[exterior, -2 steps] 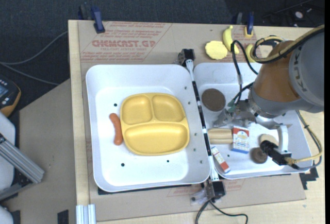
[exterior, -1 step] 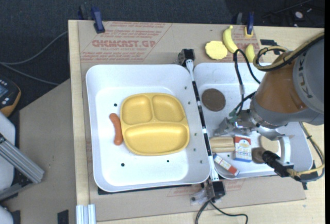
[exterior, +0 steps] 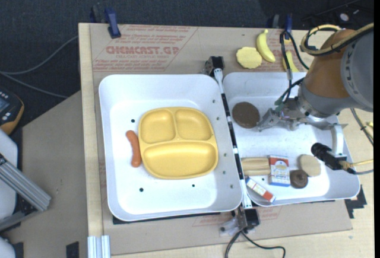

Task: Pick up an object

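- A brown round disc (exterior: 245, 114) lies in the upper left part of the right bin (exterior: 261, 88), close to the wall between the two bins.
- The gripper (exterior: 268, 121) sits low in the right bin just to the right of the disc; its fingers (exterior: 262, 123) reach toward the disc's right edge, and whether they are spread or closed cannot be told from this angle.
- Nothing can be seen between the fingers.
- The grey arm (exterior: 329, 82) with its orange band comes in from the right side of the frame above the right bin.
- Along the lower edge of the right bin lie a tan block (exterior: 256, 165), a red and white box (exterior: 278, 171), a small dark brown round piece (exterior: 298, 179) and a beige round piece (exterior: 309, 165), side by side.
- A white and red packet (exterior: 260, 190) rests at the lower left corner of that bin, below the tan block.
- In the left bin (exterior: 119, 96) sits a yellow divided plate (exterior: 177, 142), near the middle.
- An orange sausage (exterior: 134, 148) lies just left of the plate, lengthwise up and down.
- On the tabletop (exterior: 148, 49) above the right bin lie a banana (exterior: 266, 47) and a yellow lumpy piece (exterior: 249, 57), next to each other.
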Motion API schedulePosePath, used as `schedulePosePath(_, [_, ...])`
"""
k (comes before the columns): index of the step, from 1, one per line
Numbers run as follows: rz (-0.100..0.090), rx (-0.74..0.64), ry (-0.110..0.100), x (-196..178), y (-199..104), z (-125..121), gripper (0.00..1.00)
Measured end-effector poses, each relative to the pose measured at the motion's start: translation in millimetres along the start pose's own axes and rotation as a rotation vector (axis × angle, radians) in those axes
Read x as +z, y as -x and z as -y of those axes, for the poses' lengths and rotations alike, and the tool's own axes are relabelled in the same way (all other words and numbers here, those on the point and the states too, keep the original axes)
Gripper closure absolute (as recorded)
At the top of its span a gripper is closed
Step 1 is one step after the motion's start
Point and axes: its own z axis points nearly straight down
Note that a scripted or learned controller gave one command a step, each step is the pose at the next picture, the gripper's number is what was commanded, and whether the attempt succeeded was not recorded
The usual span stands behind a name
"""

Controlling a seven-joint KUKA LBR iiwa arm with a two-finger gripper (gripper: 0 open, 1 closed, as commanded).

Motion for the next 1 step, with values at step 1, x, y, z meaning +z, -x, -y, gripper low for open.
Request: schedulePosePath(1, [-0.006, 0.008, -0.009, -21.0, 89.8, 68.9, 0.00])
